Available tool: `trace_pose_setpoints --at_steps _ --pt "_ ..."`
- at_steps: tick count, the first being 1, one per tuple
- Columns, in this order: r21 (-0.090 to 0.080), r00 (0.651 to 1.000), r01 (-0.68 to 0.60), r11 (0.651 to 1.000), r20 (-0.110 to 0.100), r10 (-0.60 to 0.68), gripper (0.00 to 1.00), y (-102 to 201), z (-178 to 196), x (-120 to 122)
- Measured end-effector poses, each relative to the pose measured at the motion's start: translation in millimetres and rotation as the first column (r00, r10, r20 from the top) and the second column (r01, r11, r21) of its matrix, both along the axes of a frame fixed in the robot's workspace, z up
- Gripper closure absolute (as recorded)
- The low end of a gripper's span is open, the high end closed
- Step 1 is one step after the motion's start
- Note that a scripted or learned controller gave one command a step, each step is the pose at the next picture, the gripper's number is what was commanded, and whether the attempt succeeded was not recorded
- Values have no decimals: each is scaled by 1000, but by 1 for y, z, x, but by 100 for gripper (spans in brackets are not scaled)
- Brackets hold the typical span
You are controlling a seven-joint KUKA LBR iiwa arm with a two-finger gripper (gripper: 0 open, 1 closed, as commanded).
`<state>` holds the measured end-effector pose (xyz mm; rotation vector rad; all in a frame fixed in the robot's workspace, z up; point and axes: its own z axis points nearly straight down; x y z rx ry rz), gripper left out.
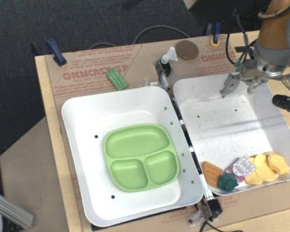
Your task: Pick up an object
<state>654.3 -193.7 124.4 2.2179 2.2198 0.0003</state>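
Two white bins (85, 148): one green tray (140, 156), several toys (250, 170); hand (240, 83) spread wide, holding nothing.

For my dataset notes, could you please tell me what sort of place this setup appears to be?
Probably a robotics lab grasping bench: a cardboard-covered table clamped at its edge, two white bins side by side, a green divided tray, toy items, and the arm's end effector above.

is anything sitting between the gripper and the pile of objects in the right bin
Nothing visible does. The gripper is over the far end of the right bin, and the objects, a yellow piece, a dark green item and an orange-brown one, lie clustered at the near edge. Bare white bin floor lies between them.
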Motion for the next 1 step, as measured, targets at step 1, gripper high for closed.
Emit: trace_pose_setpoints --at_steps 1 --pt "11 1000 1 1000 -8 -1 0 -22 -41 5"
